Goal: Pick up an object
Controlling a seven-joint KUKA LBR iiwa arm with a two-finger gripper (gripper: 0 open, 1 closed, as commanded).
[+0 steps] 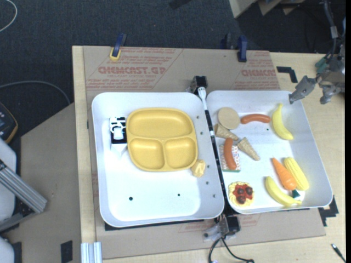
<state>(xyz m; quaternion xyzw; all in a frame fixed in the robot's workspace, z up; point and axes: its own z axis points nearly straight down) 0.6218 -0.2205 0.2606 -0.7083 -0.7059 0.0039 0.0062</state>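
Fingers (299,91) spread apart, nothing between them; my gripper (312,89) sits at the far right edge of the view, over the upper right corner of the right bin (323,171). Wrist and arm behind it cut off by the frame, mostly blurred metal, hard to read.

Closest to my fingertips, just below and left: upper banana (281,123), curved, lying near the bin's right wall. Left of it a sausage (255,118), then a round tan cookie-like piece (228,117). Further down-left: two cone-shaped pieces (248,148), exact identity unclear, and a second sausage (230,154) upright beside the bin's left wall. Straight below me, well apart: carrot (282,173) touching corn cob (296,172); a lower banana (280,193) under them, a small dark green bit at its end too small to tell. Bottom left of this bin: small pizza slice disc (241,193).

Open floor in the right bin is the strip between upper banana and carrot, plus the middle patch.

Far left of me, left bin (104,163) holds a yellow divided tray (162,138); a small yellowish lump (198,169) touches its lower right corner, a black-and-white block (117,130) sits beside its left edge. Lower half of that bin is bare white.
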